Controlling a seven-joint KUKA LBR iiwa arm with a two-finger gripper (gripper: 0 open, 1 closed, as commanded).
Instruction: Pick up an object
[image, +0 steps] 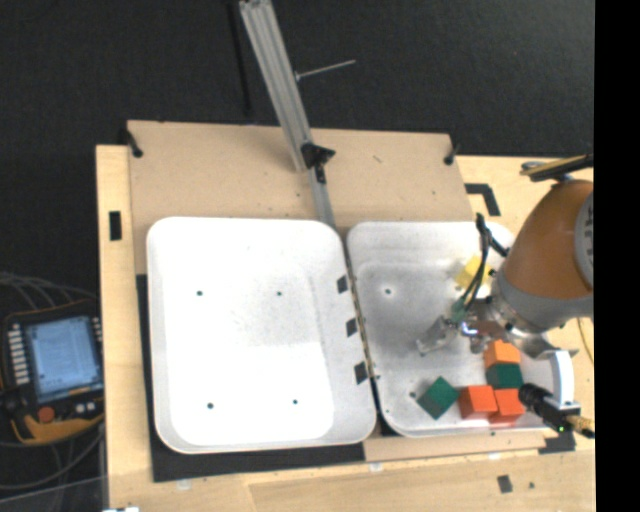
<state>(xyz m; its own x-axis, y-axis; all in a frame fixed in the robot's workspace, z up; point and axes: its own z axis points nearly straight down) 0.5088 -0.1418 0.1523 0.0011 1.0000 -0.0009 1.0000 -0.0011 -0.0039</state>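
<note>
While the arm (545, 260) reaches in over the right bin (400, 250), I see the gripper (440, 337) low above the middle of that bin's floor, tilted toward its left wall. Its metal fingers (432, 342) look slightly parted with nothing between them, and they hang over bare white floor. Just beyond them toward the bin's near edge lies a green block (436, 397). Along the near right corner I count a cluster: an orange block (477, 400) touching a second orange block (508, 403), a dark green block (505, 375) behind them, and another orange block (500, 352) close under the wrist. A yellow object (471, 270) sits partly hidden by the arm near the right wall. Beside this bin sits the left bin (170, 300).
</note>
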